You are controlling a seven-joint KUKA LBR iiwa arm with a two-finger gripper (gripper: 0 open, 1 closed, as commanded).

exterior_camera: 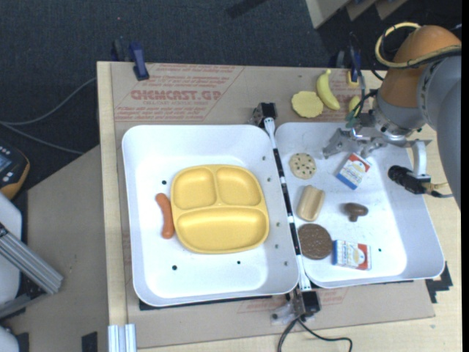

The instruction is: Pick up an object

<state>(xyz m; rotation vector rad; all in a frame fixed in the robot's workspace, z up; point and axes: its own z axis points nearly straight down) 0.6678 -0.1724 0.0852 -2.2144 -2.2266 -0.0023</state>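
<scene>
My claw hangs spread open and holds nothing, just at 12 o'clock of the carton, I think to grasp it.

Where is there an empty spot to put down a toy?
Bare floor lies in the left bin, all around the yellow plate, widest along the front. The right bin is crowded, with a small gap between the brown cookie and the mushroom.
</scene>
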